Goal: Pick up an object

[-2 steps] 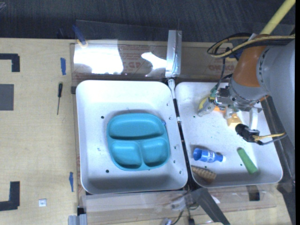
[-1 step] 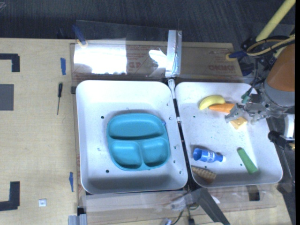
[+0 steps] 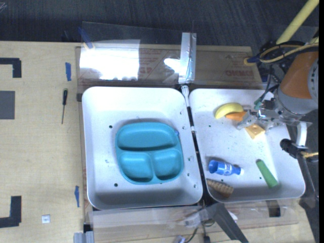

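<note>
Here, tan block (image 3: 255,131) lies just below tool (image 3: 251,118).

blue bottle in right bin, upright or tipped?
Tipped: the blue bottle lies on its side on the right bin's floor.

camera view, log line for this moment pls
arm: over right bin | gripper: low by banana and tan block | grasp: unconfirmed | left bin: blue tray

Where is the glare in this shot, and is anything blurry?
Camera view: strong white glare washes out the clear plastic panel behind the left white bin; the blue divided tray is evenly lit with soft shadows; the tool and the small tan block beside it look slightly soft.
</note>
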